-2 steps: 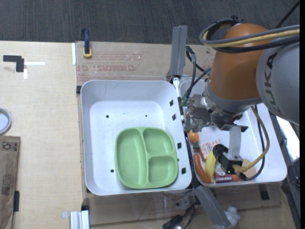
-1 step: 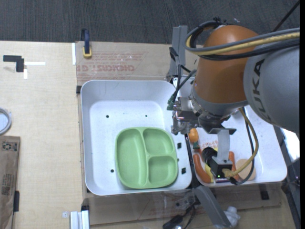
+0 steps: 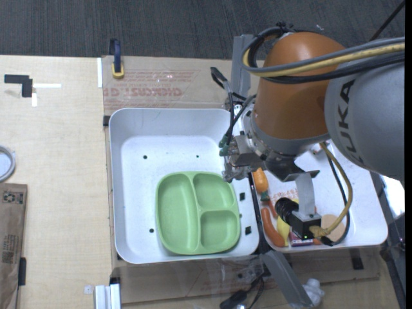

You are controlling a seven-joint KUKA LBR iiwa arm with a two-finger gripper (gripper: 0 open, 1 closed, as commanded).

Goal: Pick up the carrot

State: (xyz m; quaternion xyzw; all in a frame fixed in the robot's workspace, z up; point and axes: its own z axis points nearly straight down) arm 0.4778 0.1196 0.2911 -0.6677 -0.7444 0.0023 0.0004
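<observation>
The carrot point(image 3: 260, 181), small and orange, lies at the left side of the right bin point(image 3: 360, 237), close to the wall shared with the left bin. My gripper point(image 3: 255, 168) hangs right over the carrot's upper end, below the big orange wrist band. The arm's bulk covers most of the right bin and hides the upper part of the carrot.
A green divided plate point(image 3: 198, 212) lies in the left bin point(image 3: 129, 172). Below the carrot lie a red-orange sausage-shaped thing point(image 3: 271, 229), a yellow piece point(image 3: 283, 225) and a tan round thing point(image 3: 333, 223). A clamp point(image 3: 116, 60) stands at the back of the bench.
</observation>
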